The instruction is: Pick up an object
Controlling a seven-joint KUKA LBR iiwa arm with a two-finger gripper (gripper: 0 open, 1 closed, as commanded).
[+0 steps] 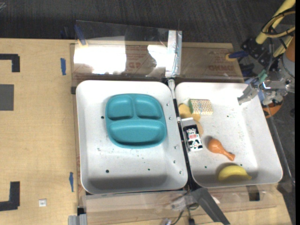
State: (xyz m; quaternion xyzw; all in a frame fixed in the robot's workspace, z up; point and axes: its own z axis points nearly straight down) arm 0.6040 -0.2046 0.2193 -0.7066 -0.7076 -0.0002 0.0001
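One fixed overhead camera, slanted down on both white bins [89, 125], at moderate distance.

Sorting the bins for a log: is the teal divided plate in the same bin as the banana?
No, the teal plate lies in the left bin, while the banana lies in the right bin.

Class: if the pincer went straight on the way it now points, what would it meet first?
The pincer points down and left over the right bin's far right corner. Going on, it would probably meet the bin's bare floor first, before the orange toy; depth is hard to judge.
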